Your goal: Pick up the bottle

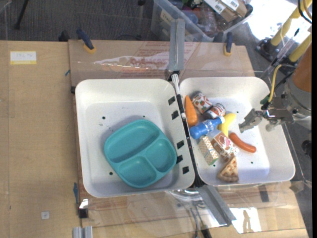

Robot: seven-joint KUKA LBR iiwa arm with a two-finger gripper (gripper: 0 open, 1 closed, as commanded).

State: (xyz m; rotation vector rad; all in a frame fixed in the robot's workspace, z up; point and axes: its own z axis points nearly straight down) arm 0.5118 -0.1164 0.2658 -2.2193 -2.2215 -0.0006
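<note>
Pincer point(249, 121) spread, holding nothing, above right bin point(282, 170), near blue bottle point(204, 129).

Grey metal claw point(249, 122), orange-banded arm

I can read no words or numbers anywhere: the print on the white label point(23, 57) on the bench, on the can point(201, 103) and on the cartons point(216, 148) is too small and blurred.

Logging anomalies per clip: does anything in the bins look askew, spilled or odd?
Nothing spilled or damaged. The toy food lies jumbled in the right bin, the blue bottle on its side among it. The teal tray sits skewed in the left bin.
</note>
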